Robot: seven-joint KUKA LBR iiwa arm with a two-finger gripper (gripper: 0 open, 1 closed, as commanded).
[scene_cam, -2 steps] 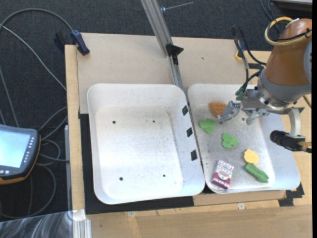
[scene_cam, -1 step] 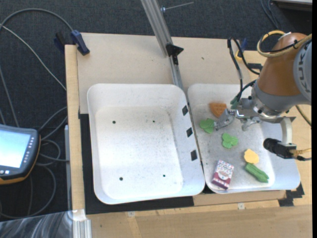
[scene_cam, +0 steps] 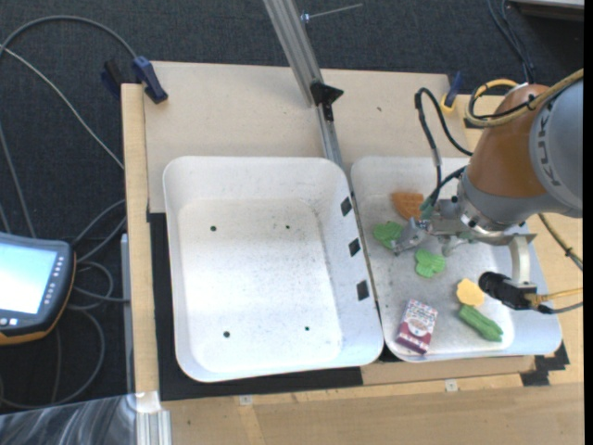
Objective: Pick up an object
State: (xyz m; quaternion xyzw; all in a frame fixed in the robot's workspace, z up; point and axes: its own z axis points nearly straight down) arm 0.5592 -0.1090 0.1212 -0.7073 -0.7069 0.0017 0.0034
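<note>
The right bin [scene_cam: 371,179] holds several small objects. An orange lump [scene_cam: 407,202] lies toward the back, a green piece [scene_cam: 386,234] sits at mid-left, and a second green piece [scene_cam: 429,265] is in the middle. Nearer the front are a yellow piece [scene_cam: 470,293], a long green object [scene_cam: 481,324] and a pink-and-white packet [scene_cam: 418,325]. My gripper [scene_cam: 427,240] hangs low over the bin between the two green pieces, just below the orange lump. It is open, its fingers [scene_cam: 407,241] spread with nothing between them.
The left bin [scene_cam: 255,267] lies beside it, with black clips [scene_cam: 353,247] on the shared wall. A slanted metal pole [scene_cam: 296,49] rises behind the bins. Black cables [scene_cam: 431,128] loop at the back right. A tablet [scene_cam: 28,286] rests off the bench at left.
</note>
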